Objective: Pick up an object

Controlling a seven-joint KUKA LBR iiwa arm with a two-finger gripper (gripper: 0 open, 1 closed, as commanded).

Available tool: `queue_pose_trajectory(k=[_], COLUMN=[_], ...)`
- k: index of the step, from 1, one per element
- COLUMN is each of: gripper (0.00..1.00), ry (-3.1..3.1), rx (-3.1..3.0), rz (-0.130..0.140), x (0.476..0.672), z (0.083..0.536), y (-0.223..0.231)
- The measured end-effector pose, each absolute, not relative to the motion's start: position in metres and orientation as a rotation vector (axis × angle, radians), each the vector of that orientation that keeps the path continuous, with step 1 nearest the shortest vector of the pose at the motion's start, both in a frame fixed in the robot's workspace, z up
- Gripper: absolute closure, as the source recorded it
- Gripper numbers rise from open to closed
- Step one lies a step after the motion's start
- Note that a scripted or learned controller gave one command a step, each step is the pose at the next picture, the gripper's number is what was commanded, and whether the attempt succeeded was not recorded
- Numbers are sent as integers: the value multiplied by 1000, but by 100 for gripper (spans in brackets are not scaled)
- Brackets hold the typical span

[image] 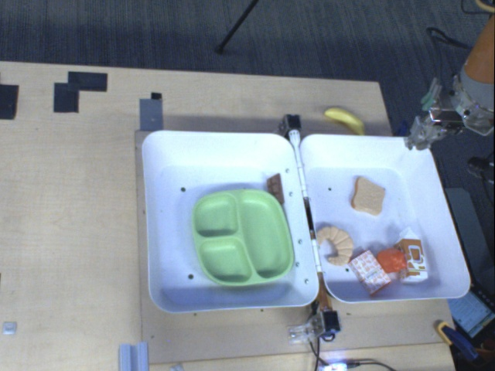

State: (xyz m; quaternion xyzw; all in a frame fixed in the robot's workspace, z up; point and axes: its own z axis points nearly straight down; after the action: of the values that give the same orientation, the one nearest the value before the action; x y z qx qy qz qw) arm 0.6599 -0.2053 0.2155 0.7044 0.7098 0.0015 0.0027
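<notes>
1. Four candidate objects lie in the right bin [433, 184], all below and to the left of the claw [424, 134], which hangs at that bin's far right corner. Whether the claw is released or clenched we cannot tell; it is too small and blurred.
2. We take the toast slice [368, 195] as the pick: nearest the claw, just down-left of it, and well apart from the rest.
3. Handling, our judgement: light, stiff toy food, flat on the bin floor. Its low profile leaves little to pinch, so we would close across its two opposite edges, not its face. It may slide on the smooth bin.
4. Looks: tan, roughly square, rounded top, paler rim.
5. Further from the claw, down-left: a croissant [335, 245], curled and pale brown; beside it a red-and-white carton [369, 271] and an orange-and-white packet [407, 258], crowded together.
6. Far left of the claw, the left bin [166, 207] holds a green divided plate [243, 236].
</notes>
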Motion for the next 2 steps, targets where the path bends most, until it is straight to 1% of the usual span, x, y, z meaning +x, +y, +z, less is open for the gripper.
queue_pose_trajectory(k=[1,2], gripper=[0,0], ry=[2226,2226], rx=[2211,2218], rz=[3,0], x=[659,595], z=[215,131], y=[-206,-206])
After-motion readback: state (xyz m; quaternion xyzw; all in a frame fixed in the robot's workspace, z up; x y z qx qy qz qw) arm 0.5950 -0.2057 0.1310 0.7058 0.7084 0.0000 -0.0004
